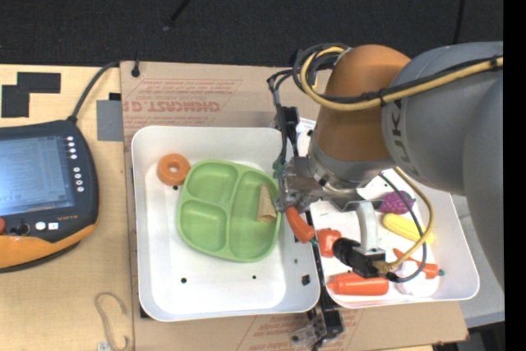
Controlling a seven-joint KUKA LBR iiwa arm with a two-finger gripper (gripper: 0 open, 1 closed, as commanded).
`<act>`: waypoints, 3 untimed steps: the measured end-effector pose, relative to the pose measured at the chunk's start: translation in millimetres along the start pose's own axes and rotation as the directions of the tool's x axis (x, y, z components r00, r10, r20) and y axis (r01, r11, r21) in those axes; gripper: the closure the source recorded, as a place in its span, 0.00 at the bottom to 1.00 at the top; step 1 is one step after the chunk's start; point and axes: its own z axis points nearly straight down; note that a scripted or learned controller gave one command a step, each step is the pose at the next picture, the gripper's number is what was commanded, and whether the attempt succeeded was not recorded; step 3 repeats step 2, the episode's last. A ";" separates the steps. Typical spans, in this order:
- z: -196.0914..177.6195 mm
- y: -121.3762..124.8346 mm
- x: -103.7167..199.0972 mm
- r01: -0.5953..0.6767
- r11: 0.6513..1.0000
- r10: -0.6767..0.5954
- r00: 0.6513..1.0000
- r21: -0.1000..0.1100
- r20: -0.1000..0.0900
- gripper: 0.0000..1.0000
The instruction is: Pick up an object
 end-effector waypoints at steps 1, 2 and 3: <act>-9.8 16.5 -7.4 -0.003 1.000 0.003 1.000 -0.004 0.002 1.00; -11.3 9.3 -7.0 -0.004 1.000 0.004 1.000 0.000 0.002 1.00; -11.3 9.3 -7.0 -0.004 1.000 0.004 1.000 0.000 0.002 1.00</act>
